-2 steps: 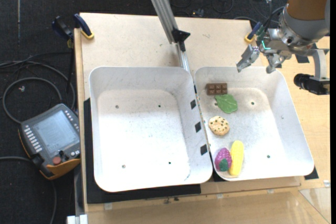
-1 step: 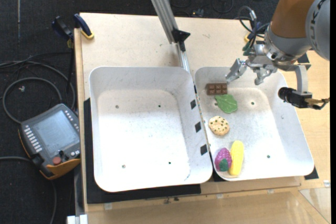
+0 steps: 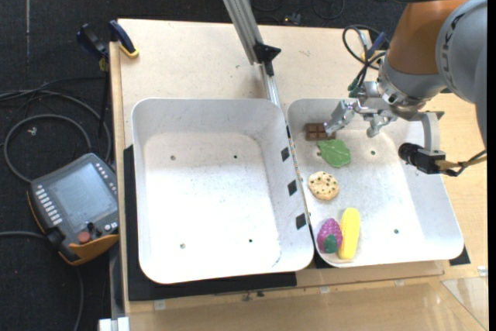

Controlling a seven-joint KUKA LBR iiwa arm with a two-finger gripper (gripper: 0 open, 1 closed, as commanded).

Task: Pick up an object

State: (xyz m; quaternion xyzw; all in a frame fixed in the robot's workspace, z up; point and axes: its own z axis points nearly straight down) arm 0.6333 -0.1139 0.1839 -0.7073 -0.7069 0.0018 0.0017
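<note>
The arm point(image 3: 442, 35) reaches in from the right over the right bin point(image 3: 418, 221); its gripper point(image 3: 358, 118) hangs above the bin's far end, the fingers point(image 3: 339, 120) spread apart with nothing between them; one finger points toward the bar point(image 3: 315, 132), the other point(image 3: 377, 123) sits nearer the wrist.

The bar, a small brown block, lies just beside the bin's far left wall, its long axis running left to right; the leaf point(image 3: 335, 153), green and flat, lies just below it, touching or nearly so, its long axis slanting from upper left to lower right; the cookie point(image 3: 323, 185), round and speckled, sits nearer the camera, apart from the leaf.

At the near left corner the corn point(image 3: 349, 232), yellow, lies with its long axis pointing almost straight away from the camera; the berry point(image 3: 329, 235), pink with green, touches its left side.

The left bin point(image 3: 155, 120) stands beside the right one, their rims meeting.
</note>
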